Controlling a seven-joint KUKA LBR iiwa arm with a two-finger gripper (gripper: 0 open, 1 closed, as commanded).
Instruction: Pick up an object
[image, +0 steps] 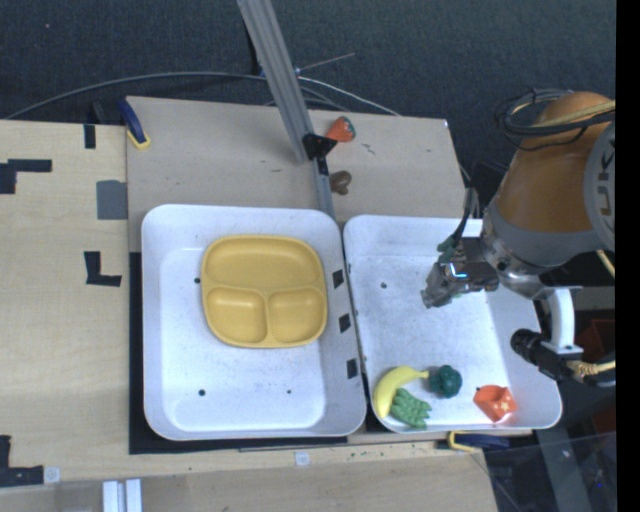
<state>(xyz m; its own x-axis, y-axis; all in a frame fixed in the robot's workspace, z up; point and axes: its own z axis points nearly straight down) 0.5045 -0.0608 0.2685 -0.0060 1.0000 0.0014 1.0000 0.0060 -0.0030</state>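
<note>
Banana (392, 382) lies at right bin's (520, 345) front edge w/ arm reaching in from right, gripper (440, 291) over bin's middle, finger state unclear.

- The two bins (165, 330) are white with tiny dark specks.
- The plate (265, 290) is yellow.
- Below the fingers (437, 293) — a yellow banana (392, 384), a light green toy (410, 407), a dark green ball (445, 380), an orange-red toy (494, 401).
- The arm (550, 190) is orange and grey.
</note>
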